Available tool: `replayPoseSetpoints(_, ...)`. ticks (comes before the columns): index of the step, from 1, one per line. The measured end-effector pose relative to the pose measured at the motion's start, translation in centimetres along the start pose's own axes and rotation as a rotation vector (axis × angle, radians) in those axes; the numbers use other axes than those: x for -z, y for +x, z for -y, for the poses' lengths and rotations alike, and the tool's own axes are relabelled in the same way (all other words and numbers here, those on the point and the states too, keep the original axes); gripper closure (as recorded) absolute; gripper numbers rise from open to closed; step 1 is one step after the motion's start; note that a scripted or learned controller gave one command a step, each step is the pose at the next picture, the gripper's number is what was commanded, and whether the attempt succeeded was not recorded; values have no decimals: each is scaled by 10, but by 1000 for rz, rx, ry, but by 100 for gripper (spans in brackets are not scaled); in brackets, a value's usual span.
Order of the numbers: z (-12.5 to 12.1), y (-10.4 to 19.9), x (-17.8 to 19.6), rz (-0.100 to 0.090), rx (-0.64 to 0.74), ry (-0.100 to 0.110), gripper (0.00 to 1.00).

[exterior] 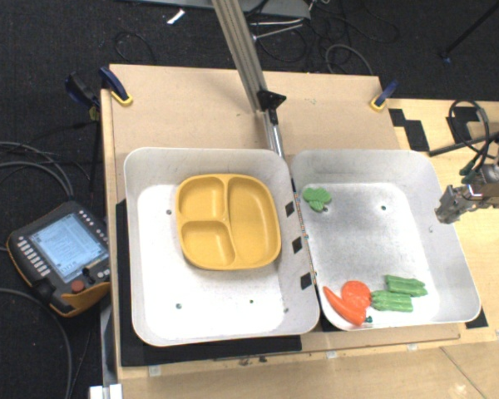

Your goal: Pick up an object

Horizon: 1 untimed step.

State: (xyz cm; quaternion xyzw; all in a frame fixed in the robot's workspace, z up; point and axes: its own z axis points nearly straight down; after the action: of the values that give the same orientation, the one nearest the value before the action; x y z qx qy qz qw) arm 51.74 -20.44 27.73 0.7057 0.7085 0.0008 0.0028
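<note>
- My pincer point(451, 204) sits at the right rim of the right bin point(432, 173), just at its edge and not over the floor of it. From this angle I cannot tell how it stands, and I see nothing held in it.
- So I judge the step to be the very start: the approach, with no object picked yet.
- Nearest to me, down and inward from the pincer, lie two green pods point(401, 293) side by side by the bin's near edge. They are long and low, so I would need to come down across their short side.
- Just past them, further from me, is the tomato point(355, 296), touching or nearly touching the carrot point(341, 306), which lies tilted in the bin's corner. That crowding could make a clean grasp awkward.
- Across the bin from me, roughly level with the pincer, sits a small green leafy piece point(317, 198), alone near the wall between the bins. It stands well apart from everything else, so it looks the easiest pick.
- Farthest off, in the left bin point(150, 223), is the yellow plate point(229, 221), with three compartments.
- My next move calls for swinging inward over the right bin, choosing one target, and lining up above it before I drop.
</note>
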Motion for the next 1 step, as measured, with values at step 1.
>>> replayPoseSetpoints(1,-19,44,3,-3,4,3,100)
